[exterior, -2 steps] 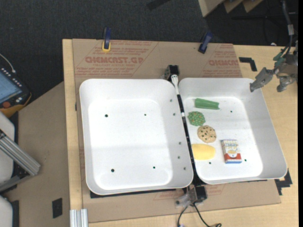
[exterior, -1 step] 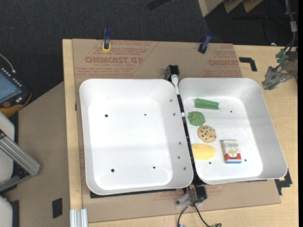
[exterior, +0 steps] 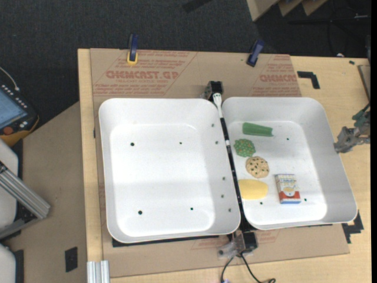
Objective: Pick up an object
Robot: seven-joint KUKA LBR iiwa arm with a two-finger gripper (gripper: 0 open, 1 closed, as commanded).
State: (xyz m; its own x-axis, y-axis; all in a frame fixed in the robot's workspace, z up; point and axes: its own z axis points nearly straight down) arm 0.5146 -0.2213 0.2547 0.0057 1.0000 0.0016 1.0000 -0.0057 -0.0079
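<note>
Camera view, looking down on the tabletop (exterior: 177, 63). End effector (exterior: 349, 138) sits at the right edge of frame, just outside the right bin's (exterior: 330, 158) right rim, over bare board; too small and blurred to tell whether it is released or clenched. Nothing seen between its parts.

Working outward from the end effector, all inside the right bin:
- red-and-white small box (exterior: 288, 188), nearest, lower down, lying flat.
- green block (exterior: 257, 130), toward the bin's far side.
- brown speckled cookie (exterior: 257, 167), beyond the box.
- yellow lemon-like piece (exterior: 253, 189), just below the cookie.
- green leafy piece (exterior: 244, 147), just above the cookie.

Farthest: left bin (exterior: 118, 158), touching the right bin along the middle seam.
</note>
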